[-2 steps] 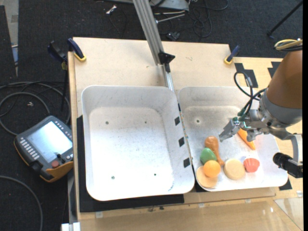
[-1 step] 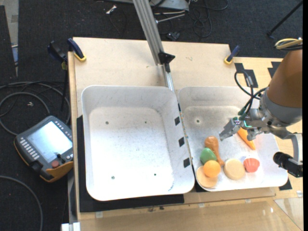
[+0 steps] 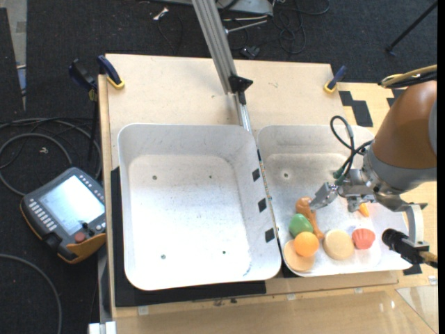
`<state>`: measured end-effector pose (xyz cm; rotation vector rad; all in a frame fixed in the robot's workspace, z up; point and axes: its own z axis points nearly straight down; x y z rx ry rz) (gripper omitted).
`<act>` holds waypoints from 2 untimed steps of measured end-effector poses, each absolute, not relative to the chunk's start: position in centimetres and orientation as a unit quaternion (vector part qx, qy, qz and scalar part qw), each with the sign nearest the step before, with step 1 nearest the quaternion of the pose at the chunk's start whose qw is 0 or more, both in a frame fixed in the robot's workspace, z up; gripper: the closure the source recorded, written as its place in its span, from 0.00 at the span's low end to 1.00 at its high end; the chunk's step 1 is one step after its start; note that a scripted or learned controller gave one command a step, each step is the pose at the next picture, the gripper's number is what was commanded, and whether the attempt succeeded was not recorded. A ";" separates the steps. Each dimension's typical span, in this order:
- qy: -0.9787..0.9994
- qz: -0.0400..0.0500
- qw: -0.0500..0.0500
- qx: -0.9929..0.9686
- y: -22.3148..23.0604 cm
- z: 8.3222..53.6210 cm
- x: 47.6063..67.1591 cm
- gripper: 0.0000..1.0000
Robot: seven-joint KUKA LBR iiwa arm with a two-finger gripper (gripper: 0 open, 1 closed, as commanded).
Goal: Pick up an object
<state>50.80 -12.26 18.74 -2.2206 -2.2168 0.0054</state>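
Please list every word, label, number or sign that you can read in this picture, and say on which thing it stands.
No text can be read in this view.
Teach pendant on the floor: its screen is lit, but whatever it shows is too small and blurred to read.
Black squares along the divider between the bins: plain marks, no letters.
Black blocks on the bench at the far right: a pattern, no letters.
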 end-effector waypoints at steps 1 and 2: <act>-0.707 0.001 0.002 -0.707 -11.9 13.8 51.7 0.00; -0.707 0.000 0.000 -0.707 -11.8 9.4 51.7 0.00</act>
